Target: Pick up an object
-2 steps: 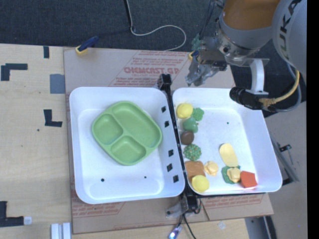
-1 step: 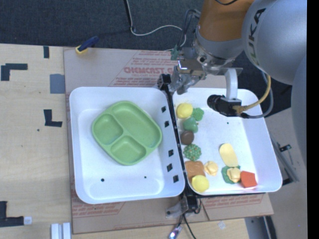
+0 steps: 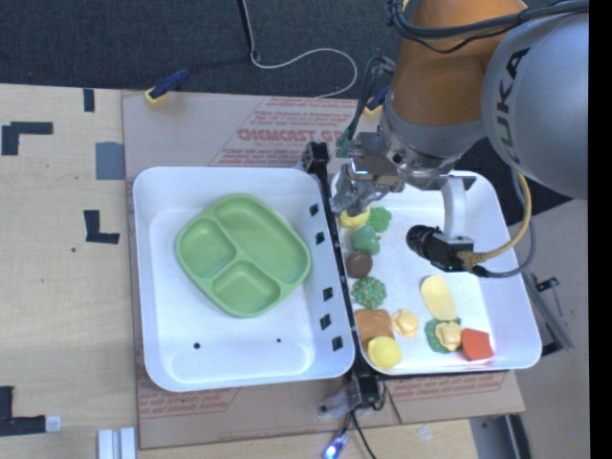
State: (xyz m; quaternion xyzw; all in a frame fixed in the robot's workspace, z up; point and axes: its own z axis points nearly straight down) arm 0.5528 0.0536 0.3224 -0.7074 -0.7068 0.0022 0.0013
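Orange and grey, my arm [image 3: 497,65] reaches in from the right and hangs over the upper left corner of the right bin [image 3: 512,256], with my gripper [image 3: 352,199] lowered right beside the divider between the two bins. Whether my fingers are apart or together I cannot tell, since the metal of the wrist crowds them from this angle. Just below my gripper sits a small yellow piece [image 3: 354,219], so close that it seems to touch the tips, though I cannot say it is between them. Beside it lies a green leafy piece [image 3: 379,221], and under that another darker green piece [image 3: 364,241], then a brown round piece [image 3: 360,264] and a green broccoli-like piece [image 3: 369,293], all strung down the left wall of the right bin. Farther toward the near edge lie an orange-brown block [image 3: 374,323], a round yellow ball [image 3: 384,354], a small pale yellow piece [image 3: 405,323], a long yellow oval [image 3: 439,297], a green-and-yellow piece [image 3: 444,336] and a red-orange wedge [image 3: 476,344]. A black fitting [image 3: 435,245] on a cable hangs off my wrist over the middle of that bin. The left bin [image 3: 158,256] holds a light green divided tray [image 3: 243,253], lying flat and turned at a slant. Both bins rest on a sheet of cardboard [image 3: 239,127] on the wooden bench [image 3: 57,256].
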